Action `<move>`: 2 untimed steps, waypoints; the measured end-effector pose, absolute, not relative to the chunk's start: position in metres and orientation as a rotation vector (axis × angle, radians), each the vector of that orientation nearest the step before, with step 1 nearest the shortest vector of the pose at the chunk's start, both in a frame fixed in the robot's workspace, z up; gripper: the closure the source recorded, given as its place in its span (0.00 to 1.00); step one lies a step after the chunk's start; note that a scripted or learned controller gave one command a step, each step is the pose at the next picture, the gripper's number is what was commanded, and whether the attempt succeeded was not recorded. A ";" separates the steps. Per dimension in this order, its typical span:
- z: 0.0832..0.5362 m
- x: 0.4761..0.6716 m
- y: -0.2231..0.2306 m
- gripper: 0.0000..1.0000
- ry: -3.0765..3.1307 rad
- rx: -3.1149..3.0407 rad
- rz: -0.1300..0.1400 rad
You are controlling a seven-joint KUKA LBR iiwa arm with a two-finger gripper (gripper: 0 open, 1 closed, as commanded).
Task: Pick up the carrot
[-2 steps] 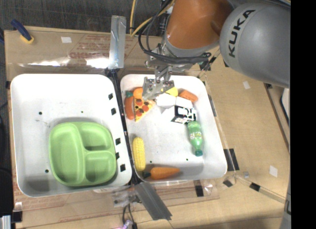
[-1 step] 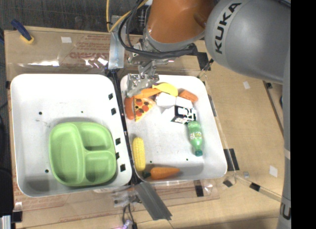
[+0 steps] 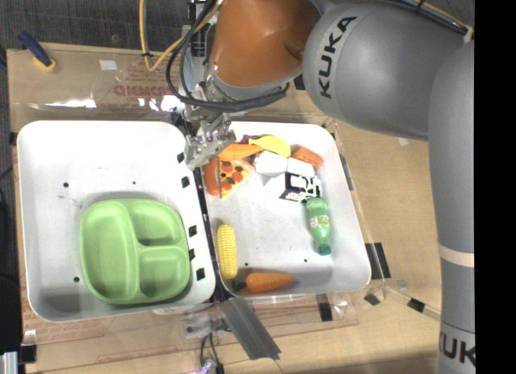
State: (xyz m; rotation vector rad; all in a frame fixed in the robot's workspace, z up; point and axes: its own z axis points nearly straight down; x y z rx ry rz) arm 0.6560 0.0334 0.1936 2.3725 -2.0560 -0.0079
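The carrot [image 3: 268,282] is orange with a dark stub at its left end. It lies on its side along the near wall of the right bin [image 3: 355,251], just below the corn cob. My gripper [image 3: 205,143] hangs under the orange wrist band at the far left corner of the right bin, over the divider between the bins. It sits right by the pizza slice [image 3: 230,168], far from the carrot. Nothing is visibly held.
The right bin also holds a yellow corn cob [image 3: 227,250], a green bottle [image 3: 318,223], a white and black carton [image 3: 295,180], a yellow piece [image 3: 272,145] and a small orange piece [image 3: 307,155]. A green divided plate [image 3: 135,247] lies in the left bin [image 3: 48,163].
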 end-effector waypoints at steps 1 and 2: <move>0.228 0.621 0.080 1.00 -1.762 2.600 -0.005; 0.366 0.658 0.019 1.00 -1.607 2.707 0.012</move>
